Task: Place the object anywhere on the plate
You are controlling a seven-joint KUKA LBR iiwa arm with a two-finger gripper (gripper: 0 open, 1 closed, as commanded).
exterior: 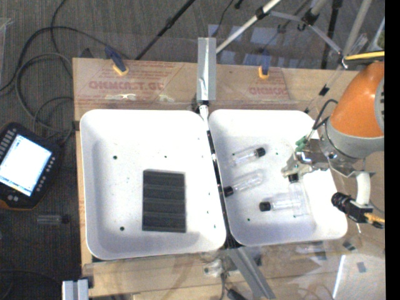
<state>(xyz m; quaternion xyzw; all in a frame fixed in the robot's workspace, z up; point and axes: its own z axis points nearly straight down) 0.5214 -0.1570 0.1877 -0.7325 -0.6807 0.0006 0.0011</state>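
Observation:
A black ridged plate (pixel 164 200) lies flat in the left bin (pixel 100 167), a little below its middle. Three clear tubes with black caps lie in the right bin (pixel 325 230): one (pixel 249 154) near the upper middle, one (pixel 244 183) by the left wall, one (pixel 284 203) at the lower right. My gripper (pixel 295 169) hangs over the right side of the right bin, just above the lower-right tube and apart from the other two. Nothing shows in its grasp.
The arm's orange band and grey wrist (pixel 356 114) cover the right bin's right rim. A metal post (pixel 205 70) stands behind the seam between the bins. A teach pendant (pixel 24 165) lies on the floor to the left.

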